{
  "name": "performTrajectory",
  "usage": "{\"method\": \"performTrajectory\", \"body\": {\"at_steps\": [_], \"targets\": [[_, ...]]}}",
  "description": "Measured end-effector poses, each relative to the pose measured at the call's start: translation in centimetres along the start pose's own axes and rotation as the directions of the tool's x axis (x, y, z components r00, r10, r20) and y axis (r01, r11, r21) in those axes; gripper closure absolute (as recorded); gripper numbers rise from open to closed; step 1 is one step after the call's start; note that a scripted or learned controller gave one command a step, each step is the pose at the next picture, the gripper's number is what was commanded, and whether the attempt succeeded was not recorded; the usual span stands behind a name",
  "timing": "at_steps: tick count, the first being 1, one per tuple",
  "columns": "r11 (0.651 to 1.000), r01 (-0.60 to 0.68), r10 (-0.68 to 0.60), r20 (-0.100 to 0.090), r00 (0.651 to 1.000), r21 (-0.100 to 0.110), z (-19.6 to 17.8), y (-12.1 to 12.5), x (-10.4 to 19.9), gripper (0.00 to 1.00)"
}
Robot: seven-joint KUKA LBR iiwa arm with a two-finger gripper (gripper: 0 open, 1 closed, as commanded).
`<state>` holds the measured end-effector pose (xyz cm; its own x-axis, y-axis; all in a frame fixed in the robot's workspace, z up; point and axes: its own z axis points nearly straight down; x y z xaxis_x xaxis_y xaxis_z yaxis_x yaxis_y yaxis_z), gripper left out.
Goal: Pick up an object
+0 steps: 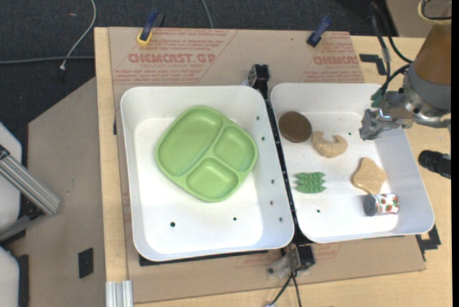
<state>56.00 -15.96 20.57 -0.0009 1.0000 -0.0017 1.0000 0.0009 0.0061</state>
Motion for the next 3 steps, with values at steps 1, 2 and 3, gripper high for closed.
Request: {"method": "performTrajectory", "body": {"at_steps": [1, 2, 3], "targets": [[1.0, 0.001, -0.001, 0.001, 1.0, -0.002, -5.9, 1.1, 0.0, 1.0], [1.0, 0.005, -0.005, -0.004, 1.0, 0.009, -4.6, 1.7, 5.5, 1.0], [1.0, 0.003, -0.003, -0.004, 1.0, 0.009, -3.3, 2.1, 10.7, 1.0]]}}
